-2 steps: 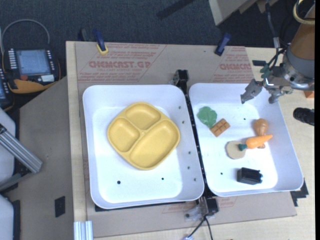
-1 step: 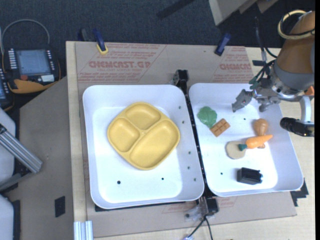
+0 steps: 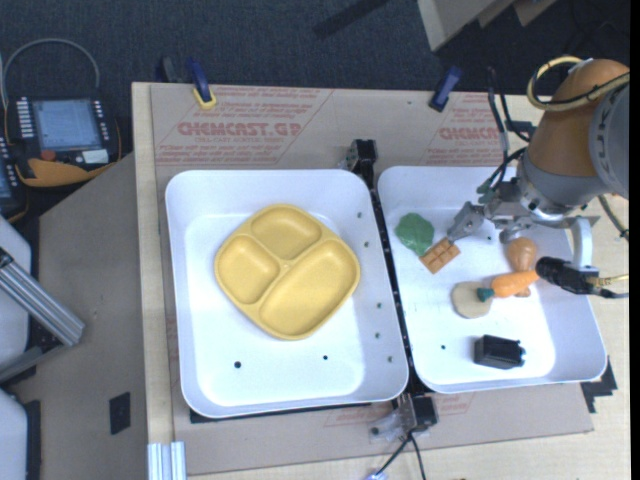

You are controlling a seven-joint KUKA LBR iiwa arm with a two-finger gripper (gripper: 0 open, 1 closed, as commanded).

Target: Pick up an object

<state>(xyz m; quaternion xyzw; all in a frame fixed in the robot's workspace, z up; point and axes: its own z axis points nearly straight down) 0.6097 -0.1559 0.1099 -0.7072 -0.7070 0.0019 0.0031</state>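
The gripper [image 3: 465, 223] hangs just right of and above the brown waffle block [image 3: 440, 257]; whether it grips cannot be told.

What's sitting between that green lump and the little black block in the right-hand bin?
In the camera view, a tan flat piece with an orange carrot touching it lies between the green lump and the black block. A brown waffle-like piece sits beside the lump.

Tool [image 3: 462, 223] above brown block [image 3: 440, 257]
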